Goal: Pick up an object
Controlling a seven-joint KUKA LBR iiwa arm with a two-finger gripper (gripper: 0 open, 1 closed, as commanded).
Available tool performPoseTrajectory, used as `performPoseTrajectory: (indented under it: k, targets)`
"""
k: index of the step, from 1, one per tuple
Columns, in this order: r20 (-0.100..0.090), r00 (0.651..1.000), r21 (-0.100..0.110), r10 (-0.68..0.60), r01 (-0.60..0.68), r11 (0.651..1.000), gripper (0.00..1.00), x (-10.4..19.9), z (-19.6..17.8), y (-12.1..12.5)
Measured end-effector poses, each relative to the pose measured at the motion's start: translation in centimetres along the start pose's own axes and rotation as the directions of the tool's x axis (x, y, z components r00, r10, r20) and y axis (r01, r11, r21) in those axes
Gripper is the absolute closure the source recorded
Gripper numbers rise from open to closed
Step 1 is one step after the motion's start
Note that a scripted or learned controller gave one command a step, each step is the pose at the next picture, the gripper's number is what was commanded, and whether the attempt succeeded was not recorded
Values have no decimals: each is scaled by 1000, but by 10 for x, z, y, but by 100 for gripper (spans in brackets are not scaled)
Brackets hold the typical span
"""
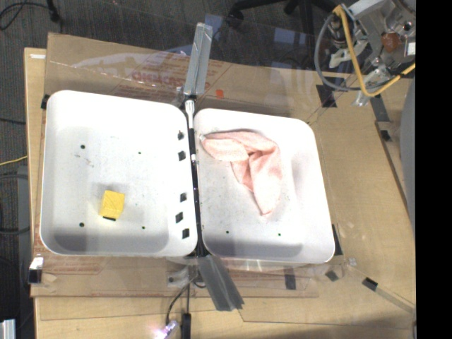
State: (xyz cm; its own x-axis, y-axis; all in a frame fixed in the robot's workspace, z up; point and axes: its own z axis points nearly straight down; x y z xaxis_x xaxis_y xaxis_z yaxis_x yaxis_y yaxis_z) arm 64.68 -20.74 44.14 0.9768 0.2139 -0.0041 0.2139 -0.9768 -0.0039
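My arm (374, 27) is up in the far right corner, away from both bins. I cannot tell how my claw is set. A pink cloth (248, 162) lies crumpled in the right bin (311, 232). A small yellow block (112, 204) sits in the left bin (63, 119), near its front. Both bins rest on the surface (367, 210).

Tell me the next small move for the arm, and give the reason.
Probably swing the gripper left and down until it hangs over the pink cloth in the right bin. It sits at the top right corner, outside both bins, above the bench. The cloth is the nearer target; the yellow block lies in the far left bin.
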Motion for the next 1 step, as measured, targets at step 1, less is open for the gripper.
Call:
performPoseTrajectory:
  k: [1]
  targets:
    - [3,984,0,-179,179,984,0,-1,190,-45]
